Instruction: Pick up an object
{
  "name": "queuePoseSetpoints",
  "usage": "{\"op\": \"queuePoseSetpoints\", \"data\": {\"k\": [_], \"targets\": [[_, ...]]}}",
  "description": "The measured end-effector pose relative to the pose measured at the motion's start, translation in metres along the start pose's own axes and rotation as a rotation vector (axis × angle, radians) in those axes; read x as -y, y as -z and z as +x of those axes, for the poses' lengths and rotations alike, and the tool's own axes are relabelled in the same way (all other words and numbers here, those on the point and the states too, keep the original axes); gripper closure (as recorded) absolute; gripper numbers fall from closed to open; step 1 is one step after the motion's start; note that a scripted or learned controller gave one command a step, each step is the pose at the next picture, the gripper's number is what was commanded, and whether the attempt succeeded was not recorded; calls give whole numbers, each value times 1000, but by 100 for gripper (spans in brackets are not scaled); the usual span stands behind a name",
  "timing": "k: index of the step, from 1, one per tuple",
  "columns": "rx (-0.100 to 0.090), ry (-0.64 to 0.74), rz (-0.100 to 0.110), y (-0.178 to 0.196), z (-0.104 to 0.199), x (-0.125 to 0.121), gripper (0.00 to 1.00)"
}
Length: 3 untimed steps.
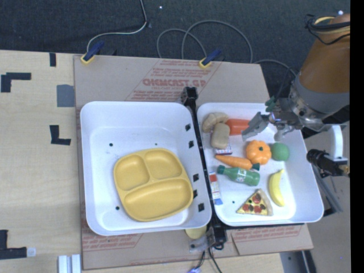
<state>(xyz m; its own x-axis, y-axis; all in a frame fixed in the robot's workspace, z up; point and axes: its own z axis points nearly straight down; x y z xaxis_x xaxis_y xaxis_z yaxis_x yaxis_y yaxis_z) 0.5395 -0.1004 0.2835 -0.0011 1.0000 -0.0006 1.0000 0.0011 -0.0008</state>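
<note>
The robot's hand (268, 127) hangs with its two grey fingers spread apart and nothing between them, just above the small orange plastic pumpkin (258, 151) in the right white bin (310, 206). A round green ball (280, 151) touches the pumpkin's right side. Just below the pumpkin lie an orange toy carrot (233, 161) and a green plastic bottle (239, 175). Farther below sits a toy pizza slice (255, 203), with a yellow banana (276, 187) beside it.

arm (325, 67): orange band, grey wrist | hand (267, 127): grey metal fingers
</note>
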Motion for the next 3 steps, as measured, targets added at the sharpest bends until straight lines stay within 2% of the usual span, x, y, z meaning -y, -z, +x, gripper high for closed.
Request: {"op": "queuePoseSetpoints", "data": {"k": [1,2,3], "targets": [[-1,2,6,-106,11,-61,0],[2,1,-3,-203,6,-74,0],[-11,-10,69,-202,0,-118,0]]}}
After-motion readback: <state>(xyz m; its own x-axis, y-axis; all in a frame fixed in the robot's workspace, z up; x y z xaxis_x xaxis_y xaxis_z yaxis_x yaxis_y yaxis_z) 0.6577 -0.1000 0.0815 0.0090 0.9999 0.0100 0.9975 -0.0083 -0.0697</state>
